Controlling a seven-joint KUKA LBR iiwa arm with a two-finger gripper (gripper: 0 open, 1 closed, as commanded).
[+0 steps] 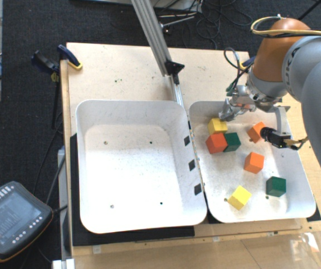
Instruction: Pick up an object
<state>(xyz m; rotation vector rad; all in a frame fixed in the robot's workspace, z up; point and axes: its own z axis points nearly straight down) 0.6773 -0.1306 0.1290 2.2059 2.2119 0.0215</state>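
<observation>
Grey and orange, the arm (295,55) is seen reaching in over the right bin (295,206), with the tool (228,112) lowered at that bin's far left corner. How far the tool is open cannot be told, and nothing is seen held in it. Just below the tool a yellow cube (217,126) lies, touching a red cube (216,142) and a dark green cube (232,142) set close beneath it. To the tool's right an orange cube (256,131) is partly covered by a black fitting on the arm. Further toward the near side a second orange cube (254,162) is found, then a second green cube (276,186) and a second yellow cube (239,197) near the bin's front rim. To the tool's left the left bin (132,167) is placed on the bench (121,66).
</observation>
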